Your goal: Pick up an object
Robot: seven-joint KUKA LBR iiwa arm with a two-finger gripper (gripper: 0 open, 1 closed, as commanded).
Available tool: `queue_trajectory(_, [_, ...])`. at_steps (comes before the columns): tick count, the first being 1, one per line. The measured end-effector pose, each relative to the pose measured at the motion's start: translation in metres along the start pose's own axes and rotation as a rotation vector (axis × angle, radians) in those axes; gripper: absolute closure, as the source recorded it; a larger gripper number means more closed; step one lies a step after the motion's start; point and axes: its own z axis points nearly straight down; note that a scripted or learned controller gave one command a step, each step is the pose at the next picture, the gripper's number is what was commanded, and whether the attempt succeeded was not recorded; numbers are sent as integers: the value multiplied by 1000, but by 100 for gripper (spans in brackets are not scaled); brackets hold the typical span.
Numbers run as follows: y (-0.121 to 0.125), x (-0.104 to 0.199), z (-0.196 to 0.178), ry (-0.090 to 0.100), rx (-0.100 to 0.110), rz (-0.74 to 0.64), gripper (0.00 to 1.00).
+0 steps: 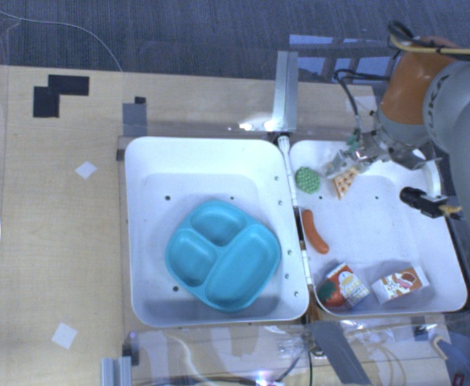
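Camera view: my claw (pixel 349 161) sits at the far left of the right bin (pixel 452 292), over the waffle piece (pixel 344 184); whether anything is pinched, I can't tell. Waffle looks light, stiff, flat toy plastic; I'd grip across its thin edges. Green ball (pixel 307 179) just beside it, sausage (pixel 315 232) nearer.

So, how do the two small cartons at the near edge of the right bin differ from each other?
The left carton lies tilted and is pressed against a red and green item at the bin's corner, while the right carton lies apart from other things. The left carton shows more red and green print, the right carton more white with a brown patch. Both are small printed boxes lying in the right bin.
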Motion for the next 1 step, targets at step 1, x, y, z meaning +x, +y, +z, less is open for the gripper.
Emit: queue_trajectory(1, [11,51,-124,3,6,196,100])
